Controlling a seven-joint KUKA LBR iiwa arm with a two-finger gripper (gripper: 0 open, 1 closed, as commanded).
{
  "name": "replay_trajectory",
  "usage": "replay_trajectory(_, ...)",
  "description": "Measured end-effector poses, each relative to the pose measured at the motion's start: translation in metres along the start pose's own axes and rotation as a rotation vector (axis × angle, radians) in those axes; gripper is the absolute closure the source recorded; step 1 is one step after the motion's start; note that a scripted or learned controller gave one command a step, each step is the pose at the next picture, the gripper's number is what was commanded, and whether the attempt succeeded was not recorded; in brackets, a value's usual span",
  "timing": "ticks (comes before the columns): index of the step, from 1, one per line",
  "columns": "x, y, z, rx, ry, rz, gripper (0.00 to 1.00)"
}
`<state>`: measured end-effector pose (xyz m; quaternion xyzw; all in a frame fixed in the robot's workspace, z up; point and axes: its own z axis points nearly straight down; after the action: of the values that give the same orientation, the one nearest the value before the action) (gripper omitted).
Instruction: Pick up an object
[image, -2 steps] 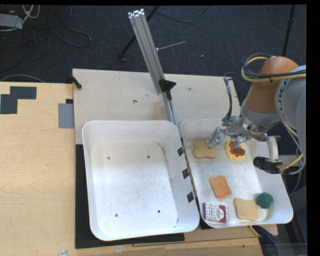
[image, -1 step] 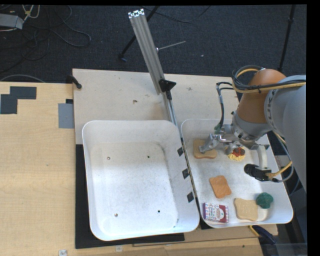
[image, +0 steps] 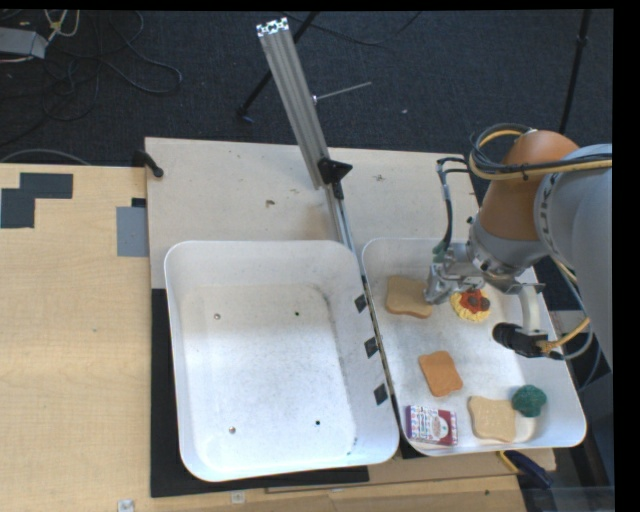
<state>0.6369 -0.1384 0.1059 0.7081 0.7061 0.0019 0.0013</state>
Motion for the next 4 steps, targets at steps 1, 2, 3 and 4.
replay_trajectory(1,-0.005,0.000,-0.043,0.003,-0.001,0.002,1.00)
replay_trajectory(2,-0.011,0.003,-0.087,0.002,-0.002,0.001,1.00)
replay_trajectory(3,-0.011,0.010,-0.150,-0.001,-0.002,-0.004,1.00)
replay_trajectory(4,-0.013,0.011,-0.191,0.001,-0.002,-0.004,1.00)
